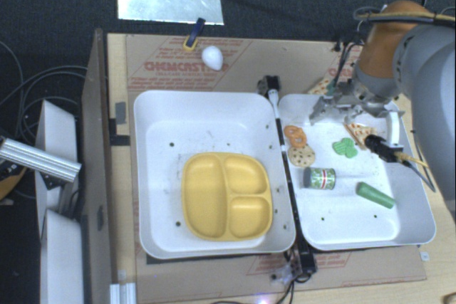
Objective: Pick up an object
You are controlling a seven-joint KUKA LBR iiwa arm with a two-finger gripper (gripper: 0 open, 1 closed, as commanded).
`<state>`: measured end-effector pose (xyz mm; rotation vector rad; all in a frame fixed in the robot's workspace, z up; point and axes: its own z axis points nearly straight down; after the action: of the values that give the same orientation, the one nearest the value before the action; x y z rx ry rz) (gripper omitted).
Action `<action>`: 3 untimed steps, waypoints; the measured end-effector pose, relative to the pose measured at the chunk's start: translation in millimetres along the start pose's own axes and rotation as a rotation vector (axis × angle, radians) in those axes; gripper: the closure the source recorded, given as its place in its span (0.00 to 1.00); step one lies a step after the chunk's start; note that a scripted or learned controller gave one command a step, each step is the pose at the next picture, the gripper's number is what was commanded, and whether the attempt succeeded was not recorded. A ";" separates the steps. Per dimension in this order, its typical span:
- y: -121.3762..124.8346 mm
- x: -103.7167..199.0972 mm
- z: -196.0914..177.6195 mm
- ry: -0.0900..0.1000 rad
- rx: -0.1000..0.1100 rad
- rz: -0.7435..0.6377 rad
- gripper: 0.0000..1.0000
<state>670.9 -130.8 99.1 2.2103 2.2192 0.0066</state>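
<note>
Yellow tray (226, 196) fills left bin (160, 124). Right of it: can (320, 178), green cylinder (375, 195), cookies (297, 146). Gripper (329, 105) above cookies, state unclear. Risk: crowding causes a glancing miss.

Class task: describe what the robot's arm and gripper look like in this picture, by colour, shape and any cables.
The arm is bulky, rounded and grey, with an orange band above the wrist. Thin dark cables loop beside the band. The gripper is a small metal-grey piece ending in narrow fingers.
</note>
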 end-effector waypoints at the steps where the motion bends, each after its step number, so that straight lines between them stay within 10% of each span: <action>1: -32.8 -30.7 2.5 0.003 0.008 0.003 0.00; 2: -60.4 28.7 12.5 0.002 0.006 -0.001 0.00; 3: -106.7 17.8 11.3 0.002 0.003 0.004 0.00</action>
<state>564.3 -113.5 86.8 2.2171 2.2175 0.0048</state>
